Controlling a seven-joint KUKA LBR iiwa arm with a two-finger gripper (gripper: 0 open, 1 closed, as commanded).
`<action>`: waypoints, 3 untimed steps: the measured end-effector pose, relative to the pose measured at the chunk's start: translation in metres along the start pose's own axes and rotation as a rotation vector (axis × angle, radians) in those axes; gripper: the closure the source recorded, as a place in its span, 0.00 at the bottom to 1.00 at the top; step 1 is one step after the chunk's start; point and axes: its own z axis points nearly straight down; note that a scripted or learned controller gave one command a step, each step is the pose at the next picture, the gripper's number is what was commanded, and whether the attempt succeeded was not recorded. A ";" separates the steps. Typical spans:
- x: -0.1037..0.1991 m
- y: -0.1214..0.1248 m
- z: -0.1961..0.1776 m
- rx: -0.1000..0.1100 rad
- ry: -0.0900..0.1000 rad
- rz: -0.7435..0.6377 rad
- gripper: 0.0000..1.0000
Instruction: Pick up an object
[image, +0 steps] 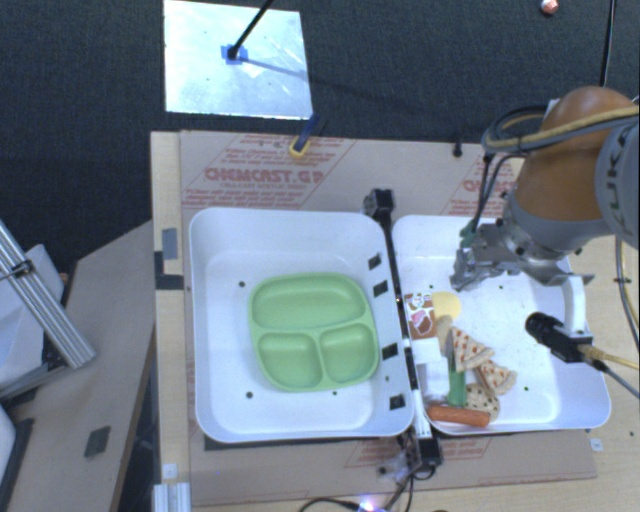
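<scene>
Claw (472, 268) is seen poised over the right bin (580, 405); its opening cannot be judged. Toy food pieces (462, 375) are heaped just below it, awaiting selection.

The two shallow white bins (300, 235) look like smooth, faintly glossy plastic. The pale green three-compartment tray (312, 330) is matt plastic. Beneath them lies a flat brown cardboard sheet (265, 170) with red print, dull and papery. Behind it, a square silvery plate (238, 60) has a brushed metallic sheen.
</scene>
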 end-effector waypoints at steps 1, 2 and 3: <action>0.007 -0.007 0.014 -0.001 -0.001 0.004 1.00; 0.003 -0.021 0.000 -0.002 -0.001 0.008 1.00; 0.007 -0.016 -0.002 -0.003 -0.001 0.004 1.00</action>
